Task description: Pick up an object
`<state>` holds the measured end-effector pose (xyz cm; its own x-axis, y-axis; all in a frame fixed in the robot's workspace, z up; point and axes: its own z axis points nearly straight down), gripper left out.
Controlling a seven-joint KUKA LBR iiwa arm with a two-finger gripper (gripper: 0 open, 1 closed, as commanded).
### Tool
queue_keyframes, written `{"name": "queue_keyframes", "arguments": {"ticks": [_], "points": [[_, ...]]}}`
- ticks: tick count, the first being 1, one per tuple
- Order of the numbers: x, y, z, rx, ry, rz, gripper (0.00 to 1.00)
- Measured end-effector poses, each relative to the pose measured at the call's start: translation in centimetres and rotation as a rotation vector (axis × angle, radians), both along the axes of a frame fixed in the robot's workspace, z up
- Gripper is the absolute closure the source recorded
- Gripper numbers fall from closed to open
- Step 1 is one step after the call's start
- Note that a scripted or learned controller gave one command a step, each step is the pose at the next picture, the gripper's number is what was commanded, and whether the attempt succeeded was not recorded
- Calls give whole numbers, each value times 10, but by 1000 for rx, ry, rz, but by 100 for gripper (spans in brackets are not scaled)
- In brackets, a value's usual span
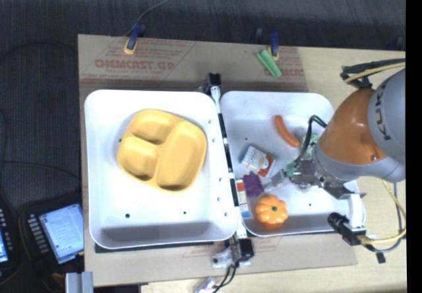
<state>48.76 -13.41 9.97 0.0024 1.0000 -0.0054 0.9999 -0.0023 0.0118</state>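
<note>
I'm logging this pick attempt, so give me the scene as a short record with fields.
left bin: yellow sectioned tray
right bin: orange pumpkin, purple piece, small packet, orange sausage-shaped piece
arm: over the right bin, reaching in from the right
gripper: low, beside the packet; no object seen between its fingers

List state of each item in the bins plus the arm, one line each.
yellow tray: lying in the left bin
hot dog: lying loose, right bin
small packet: lying flat, right bin
purple piece: lying loose beside the packet
toy pumpkin: upright, near front wall
gripper: low over right bin
</note>
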Motion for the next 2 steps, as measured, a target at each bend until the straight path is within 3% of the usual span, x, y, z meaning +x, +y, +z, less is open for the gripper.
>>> {"name": "queue_keyframes", "arguments": {"ticks": [1, 2], "points": [[-1, 31, -11, -2, 0, -1, 0], [1, 31, 0, 0, -2, 0, 100]]}}
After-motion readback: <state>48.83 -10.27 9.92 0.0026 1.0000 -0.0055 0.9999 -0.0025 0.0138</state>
